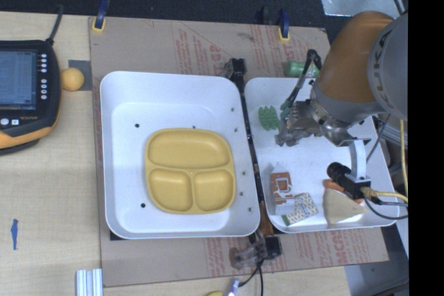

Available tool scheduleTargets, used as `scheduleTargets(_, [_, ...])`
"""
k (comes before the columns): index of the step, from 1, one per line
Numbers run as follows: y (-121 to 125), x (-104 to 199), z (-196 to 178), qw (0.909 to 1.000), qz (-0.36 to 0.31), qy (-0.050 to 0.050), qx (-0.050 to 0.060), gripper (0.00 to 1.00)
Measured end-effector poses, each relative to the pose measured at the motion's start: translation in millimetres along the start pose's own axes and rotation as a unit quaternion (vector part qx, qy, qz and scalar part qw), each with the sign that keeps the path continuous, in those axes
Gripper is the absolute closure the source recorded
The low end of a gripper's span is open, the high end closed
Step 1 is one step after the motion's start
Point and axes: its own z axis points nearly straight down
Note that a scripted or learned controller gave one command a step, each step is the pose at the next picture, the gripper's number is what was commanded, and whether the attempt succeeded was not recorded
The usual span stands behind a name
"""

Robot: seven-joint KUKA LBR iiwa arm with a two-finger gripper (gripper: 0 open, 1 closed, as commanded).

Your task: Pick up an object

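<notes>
Several small things lie in the right bin, and the one closest to the gripper is a green piece near the bin's left wall, just beside the gripper on its left. Whether the gripper is open or closed I cannot tell, and I see nothing held in it.

To pick well, I think the gripper should first centre over the green piece and only then go down. The wall is near, so the approach needs care on that side. A brown packet and a printed packet lie further down in the same bin, with more free space around them.

The left bin holds a yellow divided plate. Both bins stand on a cardboard sheet on the bench; a handheld screen lies at the far left.
</notes>
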Motion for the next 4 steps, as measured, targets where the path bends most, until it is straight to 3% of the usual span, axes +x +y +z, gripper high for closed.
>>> scheduleTargets(1, [-0.3,-0.3,0.3,1.0000,0.000,0.000,0.000,0.00])
scheduleTargets(2, [73.1,12.2,-0.8,1.0000,0.000,-0.001,0.000,0.00])
scheduleTargets(3, [114.3,-3.7,-0.1,1.0000,-0.001,-0.001,0.000,0.00])
scheduleTargets(4, [113.8,-51.7,44.4,1.0000,0.001,-0.001,0.001,0.00])
